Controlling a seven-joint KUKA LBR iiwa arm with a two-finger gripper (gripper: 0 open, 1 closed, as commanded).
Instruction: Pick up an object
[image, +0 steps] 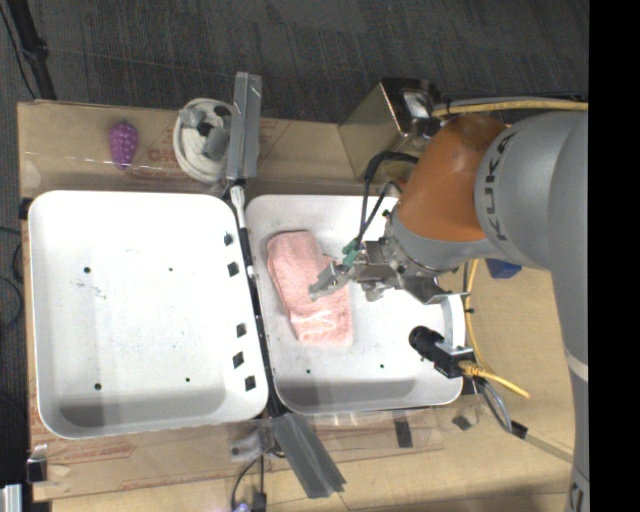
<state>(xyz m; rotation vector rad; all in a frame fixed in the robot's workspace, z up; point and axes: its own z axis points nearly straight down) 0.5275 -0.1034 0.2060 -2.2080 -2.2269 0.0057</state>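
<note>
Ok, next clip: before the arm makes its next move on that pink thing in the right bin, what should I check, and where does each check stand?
1. Target present: pink sponge-like block lies in the right bin, near the divider. Ok.
2. Hand over target: the hand sits at the block's right edge, not over its middle. Not ok.
3. Block between the fingers: cannot tell.
4. Block on the bin floor or lifted: it appears to lie flat. Cannot tell for sure.
5. Room around the block: bare floor on its right and lower sides. Ok.
6. Drop area: left bin has open floor. Ok.
</note>
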